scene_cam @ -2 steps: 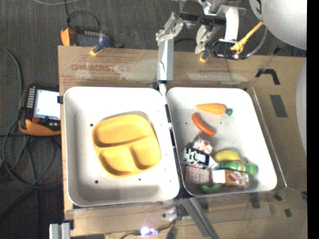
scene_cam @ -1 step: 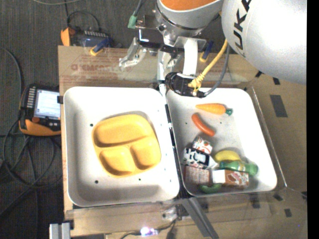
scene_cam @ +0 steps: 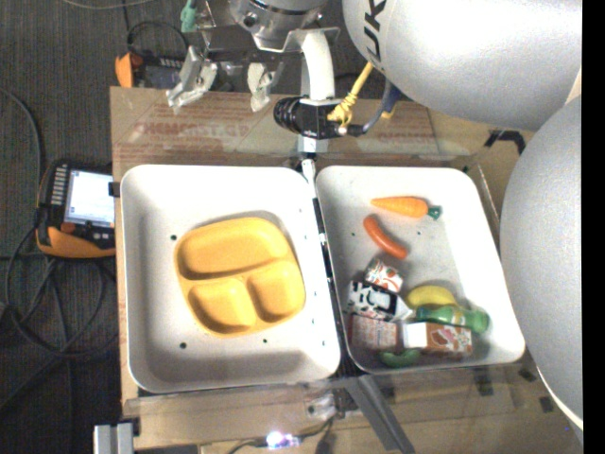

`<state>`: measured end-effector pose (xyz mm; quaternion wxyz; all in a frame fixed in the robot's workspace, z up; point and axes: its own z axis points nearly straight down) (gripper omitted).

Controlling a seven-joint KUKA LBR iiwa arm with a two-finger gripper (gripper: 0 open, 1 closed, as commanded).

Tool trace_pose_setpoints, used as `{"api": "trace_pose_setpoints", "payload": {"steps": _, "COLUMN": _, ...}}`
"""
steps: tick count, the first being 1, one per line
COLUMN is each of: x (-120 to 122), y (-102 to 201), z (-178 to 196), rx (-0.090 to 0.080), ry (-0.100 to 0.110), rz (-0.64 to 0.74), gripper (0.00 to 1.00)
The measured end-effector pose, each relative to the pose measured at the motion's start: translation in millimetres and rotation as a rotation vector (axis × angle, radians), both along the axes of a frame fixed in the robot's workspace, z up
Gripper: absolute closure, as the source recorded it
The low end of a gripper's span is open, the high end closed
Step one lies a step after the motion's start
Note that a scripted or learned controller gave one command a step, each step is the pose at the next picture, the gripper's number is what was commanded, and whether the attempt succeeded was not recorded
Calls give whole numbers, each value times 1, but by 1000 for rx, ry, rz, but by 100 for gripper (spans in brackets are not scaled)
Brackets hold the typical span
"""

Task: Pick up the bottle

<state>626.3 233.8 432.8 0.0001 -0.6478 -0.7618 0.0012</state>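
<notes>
At the near edge of the right-hand shallow white bin (scene_cam: 492,244) lies the brown bottle with a green cap (scene_cam: 437,334), flat on its side, long axis across the bin, crowded by a yellow banana (scene_cam: 433,297) and a small black-and-white carton (scene_cam: 375,291) (a tight cluster). Far beyond, over the bench's back edge, hangs the two-finger gripper (scene_cam: 223,81), its fingers spread and holding nothing. The bottle lies toward the camera and rightward from it.
</notes>
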Motion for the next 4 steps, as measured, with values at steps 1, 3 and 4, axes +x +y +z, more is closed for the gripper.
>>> {"api": "trace_pose_setpoints", "payload": {"steps": 1, "x": 41, "y": -45, "z": 1, "rx": 0, "ry": -1, "rz": 377, "gripper": 0}}
{"api": "trace_pose_setpoints", "payload": {"steps": 3, "x": 42, "y": -10, "z": 1, "rx": 0, "ry": -2, "rz": 484, "gripper": 0}}
{"api": "trace_pose_setpoints", "payload": {"steps": 4, "x": 35, "y": -23, "z": 2, "rx": 1, "ry": -2, "rz": 842, "gripper": 0}}
